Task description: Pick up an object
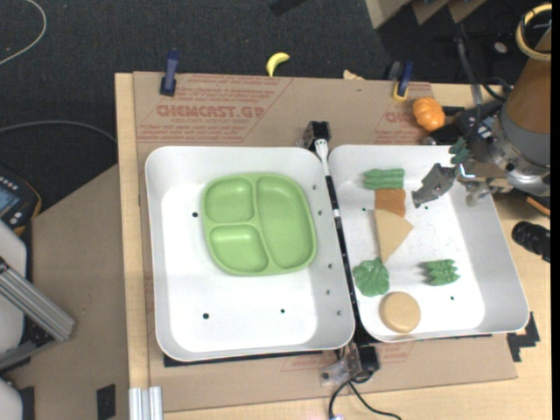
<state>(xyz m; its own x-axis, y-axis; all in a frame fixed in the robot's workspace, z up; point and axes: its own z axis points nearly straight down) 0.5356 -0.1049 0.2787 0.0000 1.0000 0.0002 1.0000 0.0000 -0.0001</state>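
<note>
Arm [532, 103] enters from the right, cut off by the frame edge; only the wrist and orange band are in view. Gripper [448, 180] hangs over the upper part of the right bin [490, 261]. Its fingers are dark and small against the wrist hardware: whether they are apart or together cannot be told. Nothing is seen between them.

Right bin holds: a green piece [383, 178] near the top edge; an orange-brown block [390, 201] just below it, touching a tan wedge [392, 233]; a green leafy piece [371, 277] below the wedge; a round tan bun [401, 311] near the bottom edge; a small green piece [439, 272] to the right, apart from the rest. The gripper is just right of the block and the top green piece, not touching either.

Left bin [175, 261] holds a green divided plate [259, 224] with three compartments, lying flat.

Both bins sit on a cardboard sheet [219, 112] with red print, held by blue clamps [169, 72] at the top edge. A small orange object [428, 113] lies on the sheet above the right bin, a yellow one [277, 62] at the sheet's far edge. Floor is dark carpet [131, 16] with cables.
</note>
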